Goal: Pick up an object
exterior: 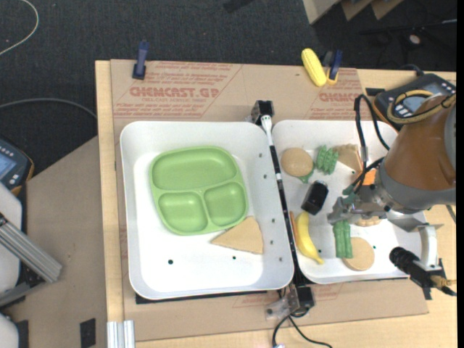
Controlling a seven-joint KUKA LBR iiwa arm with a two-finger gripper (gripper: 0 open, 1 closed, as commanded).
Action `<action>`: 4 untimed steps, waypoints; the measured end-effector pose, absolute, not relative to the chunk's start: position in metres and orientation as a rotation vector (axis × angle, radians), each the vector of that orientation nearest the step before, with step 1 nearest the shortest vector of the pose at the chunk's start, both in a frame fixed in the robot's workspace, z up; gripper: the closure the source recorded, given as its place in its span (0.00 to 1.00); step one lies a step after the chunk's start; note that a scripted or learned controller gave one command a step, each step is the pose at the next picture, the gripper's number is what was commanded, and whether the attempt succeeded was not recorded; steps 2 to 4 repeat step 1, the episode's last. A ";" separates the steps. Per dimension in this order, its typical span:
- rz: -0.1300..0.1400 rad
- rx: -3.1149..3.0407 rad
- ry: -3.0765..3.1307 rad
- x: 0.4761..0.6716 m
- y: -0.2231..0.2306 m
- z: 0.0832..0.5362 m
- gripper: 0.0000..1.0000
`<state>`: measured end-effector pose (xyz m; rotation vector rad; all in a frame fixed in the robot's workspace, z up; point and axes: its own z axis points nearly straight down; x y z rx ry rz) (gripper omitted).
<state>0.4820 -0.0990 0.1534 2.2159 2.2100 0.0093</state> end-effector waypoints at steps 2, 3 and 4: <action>0.016 2.203 2.230 0.520 -0.009 0.242 1.00; 0.016 2.203 2.230 0.520 -0.009 0.242 1.00; 0.016 2.203 2.230 0.520 -0.009 0.242 1.00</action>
